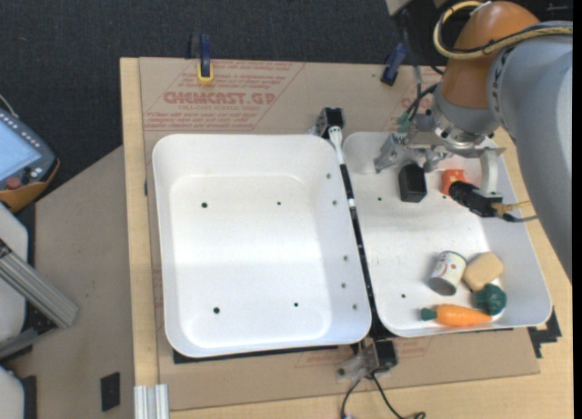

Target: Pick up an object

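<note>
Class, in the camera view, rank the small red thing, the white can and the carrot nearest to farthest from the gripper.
1. Small red thing, beside the gripper.
2. White can, middle of the right bin.
3. Carrot, by its near rim.

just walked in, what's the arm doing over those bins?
The grey KUKA arm's two-finger gripper hangs low over the far end of the right shallow white bin. I can't tell whether it has anything. At that bin's near end lie a small white can, a beige block, a dark green lump and an orange toy carrot, all well apart from the gripper.
</note>
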You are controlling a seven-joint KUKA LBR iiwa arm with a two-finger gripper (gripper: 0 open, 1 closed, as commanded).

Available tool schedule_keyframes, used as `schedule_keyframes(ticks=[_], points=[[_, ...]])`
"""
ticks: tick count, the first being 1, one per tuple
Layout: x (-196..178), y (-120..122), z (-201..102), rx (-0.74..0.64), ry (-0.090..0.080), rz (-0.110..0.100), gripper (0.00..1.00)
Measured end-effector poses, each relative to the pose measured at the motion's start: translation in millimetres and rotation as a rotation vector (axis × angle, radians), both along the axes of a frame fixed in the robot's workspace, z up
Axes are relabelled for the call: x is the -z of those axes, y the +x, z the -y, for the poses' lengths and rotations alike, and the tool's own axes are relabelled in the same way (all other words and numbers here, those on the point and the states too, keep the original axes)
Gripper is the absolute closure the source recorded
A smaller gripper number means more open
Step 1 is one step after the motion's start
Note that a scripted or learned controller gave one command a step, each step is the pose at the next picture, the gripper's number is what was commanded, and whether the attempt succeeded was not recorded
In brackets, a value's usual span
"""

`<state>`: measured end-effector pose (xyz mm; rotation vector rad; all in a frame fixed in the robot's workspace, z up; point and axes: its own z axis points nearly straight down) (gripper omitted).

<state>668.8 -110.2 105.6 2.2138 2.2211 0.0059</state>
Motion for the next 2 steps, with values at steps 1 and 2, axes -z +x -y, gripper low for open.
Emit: schedule_keyframes(ticks=[1,2], points=[[21,-7,84,0.009,-0.003,-0.004,0.0],[19,-29,111,0.003,0.01,-0.004,0.0]])
